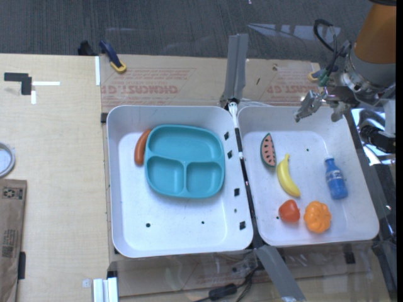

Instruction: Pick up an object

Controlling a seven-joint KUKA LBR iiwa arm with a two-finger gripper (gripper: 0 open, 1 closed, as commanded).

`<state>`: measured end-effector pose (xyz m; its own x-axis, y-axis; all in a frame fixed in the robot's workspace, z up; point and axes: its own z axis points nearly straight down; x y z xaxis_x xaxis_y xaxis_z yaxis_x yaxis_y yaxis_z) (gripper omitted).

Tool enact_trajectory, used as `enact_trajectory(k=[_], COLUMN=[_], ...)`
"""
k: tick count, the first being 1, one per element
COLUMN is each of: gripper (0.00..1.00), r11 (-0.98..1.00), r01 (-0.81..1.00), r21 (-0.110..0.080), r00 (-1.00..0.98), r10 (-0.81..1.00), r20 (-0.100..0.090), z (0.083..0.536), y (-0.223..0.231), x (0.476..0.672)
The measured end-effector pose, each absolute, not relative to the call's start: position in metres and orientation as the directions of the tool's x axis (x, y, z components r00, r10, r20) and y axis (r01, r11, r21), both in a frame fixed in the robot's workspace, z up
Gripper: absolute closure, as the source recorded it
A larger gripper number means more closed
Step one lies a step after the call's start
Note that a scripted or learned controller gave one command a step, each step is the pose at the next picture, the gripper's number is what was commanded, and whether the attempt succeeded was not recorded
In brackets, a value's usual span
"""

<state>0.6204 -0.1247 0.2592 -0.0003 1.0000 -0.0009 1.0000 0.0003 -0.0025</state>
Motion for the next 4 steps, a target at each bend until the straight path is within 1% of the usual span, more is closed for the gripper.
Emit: enact_trajectory(k=[1,2,3,4], gripper=[0.00,0.00,1.00,1.00], r11=[-0.003,-0.003,-0.008,0.001], r01=[1.000,1.000,1.000,1.000], r21=[-0.004,-0.003,-0.003,-0.002], r00=[0.003,0.003,0.008,-0.001], r10=[1.000,1.000,1.000,1.000], r20=[0.000,0.000,0.000,-0.001], z=[0.158,0.091,0.100,0.191], y=[-0.108,-0.104,-0.105,-0.029], x=[0.563,0.553,0.553,0.592])
